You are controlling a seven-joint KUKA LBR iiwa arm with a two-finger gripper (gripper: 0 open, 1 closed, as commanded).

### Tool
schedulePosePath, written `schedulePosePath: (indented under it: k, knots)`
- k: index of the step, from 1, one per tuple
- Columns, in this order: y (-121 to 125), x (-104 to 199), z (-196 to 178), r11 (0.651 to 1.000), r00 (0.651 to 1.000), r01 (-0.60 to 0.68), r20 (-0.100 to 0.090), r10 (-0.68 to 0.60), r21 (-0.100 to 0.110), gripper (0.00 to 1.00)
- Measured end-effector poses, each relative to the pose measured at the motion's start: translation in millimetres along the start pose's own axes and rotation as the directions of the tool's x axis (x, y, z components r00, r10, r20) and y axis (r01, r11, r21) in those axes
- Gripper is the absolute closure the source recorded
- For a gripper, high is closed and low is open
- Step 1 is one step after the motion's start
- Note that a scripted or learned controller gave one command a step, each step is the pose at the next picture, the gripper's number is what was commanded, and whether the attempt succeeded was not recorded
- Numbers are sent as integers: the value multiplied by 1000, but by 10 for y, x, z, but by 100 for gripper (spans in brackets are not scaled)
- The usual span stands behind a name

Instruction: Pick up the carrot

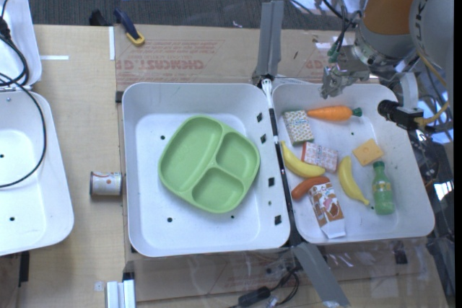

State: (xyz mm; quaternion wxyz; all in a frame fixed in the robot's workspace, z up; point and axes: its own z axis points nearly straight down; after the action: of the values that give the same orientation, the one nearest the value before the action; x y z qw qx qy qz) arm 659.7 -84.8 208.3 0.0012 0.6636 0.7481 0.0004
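1. Gripper (336, 81) – sits at approx. 12 o'clock of the right bin (426, 223), over its far rim. Whether it is open or closed: cannot tell, the tip is too small and cluttered with cables. Nothing seen held.
2. Carrot (330, 112) – lies flat in the right bin, just at 6 o'clock of the gripper, long axis running 9-to-3, green stub at the 3 o'clock end. Appears apart from the gripper, not lifted.
3. Neighbours: patterned packet (297, 126) at 8 o'clock of the carrot, close by; cheese wedge (368, 151) at 4 o'clock; two bananas (302, 164), a red sausage (309, 187), a carton (328, 209) and a green bottle (382, 190) lie further toward 6 o'clock.
4. Left bin (137, 177) holds a green divided plate (209, 164) – not involved.
5. Judged status: approach phase, descent and grasp not yet done.
6. Risk A: carrot is round and tapered; a grasp off-centre or along its length could squeeze it out sideways or roll it.
7. Risk B: descent at the present spot may strike the far bin wall, since the tip is near the rim.
8. Risk C: drift toward 8 o'clock could catch the packet instead.
9. Recommendation: close across the short axis, mid-body, approx. centred
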Motion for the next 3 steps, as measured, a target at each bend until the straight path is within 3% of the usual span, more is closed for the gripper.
schedulePosePath:
  k: [1, 2, 3]
  knots:
    - [-5, -5, 8, 1000, 1000, 0, 0, 0, 2, 0]
    - [8, 76, -806, 994, 994, 109, 1, -109, 1, 0]
    - [13, 72, -885, 994, 994, 112, 3, -112, 2, 100]
